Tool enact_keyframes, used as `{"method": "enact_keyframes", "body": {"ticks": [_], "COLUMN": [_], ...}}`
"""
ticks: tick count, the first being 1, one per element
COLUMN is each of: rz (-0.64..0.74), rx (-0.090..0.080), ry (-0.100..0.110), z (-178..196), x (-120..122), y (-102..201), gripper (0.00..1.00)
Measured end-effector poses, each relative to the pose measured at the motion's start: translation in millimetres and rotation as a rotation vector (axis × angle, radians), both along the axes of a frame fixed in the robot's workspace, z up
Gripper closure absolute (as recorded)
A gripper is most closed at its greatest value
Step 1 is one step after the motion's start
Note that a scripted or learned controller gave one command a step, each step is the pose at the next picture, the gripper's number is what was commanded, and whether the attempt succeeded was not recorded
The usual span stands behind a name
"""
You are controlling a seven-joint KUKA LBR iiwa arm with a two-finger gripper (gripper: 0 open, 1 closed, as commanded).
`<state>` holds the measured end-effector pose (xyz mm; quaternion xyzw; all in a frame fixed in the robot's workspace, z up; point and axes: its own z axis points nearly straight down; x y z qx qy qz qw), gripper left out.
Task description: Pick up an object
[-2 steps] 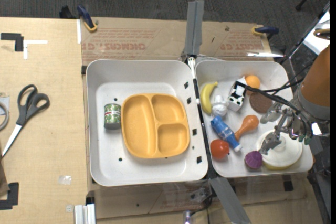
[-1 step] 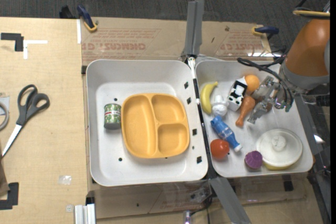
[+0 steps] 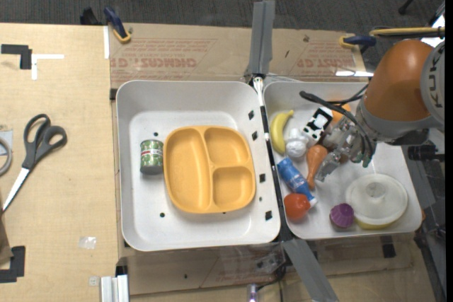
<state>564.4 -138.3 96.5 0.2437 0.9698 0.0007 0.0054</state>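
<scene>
The right bin (image 3: 396, 226) holds several small items: a yellow banana (image 3: 280, 129), a white lump (image 3: 295, 147), an orange carrot-shaped toy (image 3: 313, 160), a blue bottle (image 3: 292, 175), a red tomato (image 3: 297, 206), a purple piece (image 3: 342, 215) and a white and yellow lidded bowl (image 3: 377, 199). My gripper (image 3: 331, 166) hangs low in this bin, right beside the orange toy and just left of the bowl. A black and white tag (image 3: 315, 124) shows by the wrist. Nothing can be seen held.
The left bin (image 3: 134, 223) carries a yellow divided plate (image 3: 209, 169) and a small green can (image 3: 151, 155). Scissors (image 3: 34, 145) lie on the wooden bench at the left. Cardboard (image 3: 184, 56) lies behind the bins.
</scene>
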Motion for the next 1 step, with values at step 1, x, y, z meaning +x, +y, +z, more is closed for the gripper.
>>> {"method": "enact_keyframes", "body": {"ticks": [1], "rz": [-0.144], "rx": [-0.003], "ry": [-0.001], "z": [0.0], "x": [-23.5], "y": [37.3], "gripper": [0.00]}}
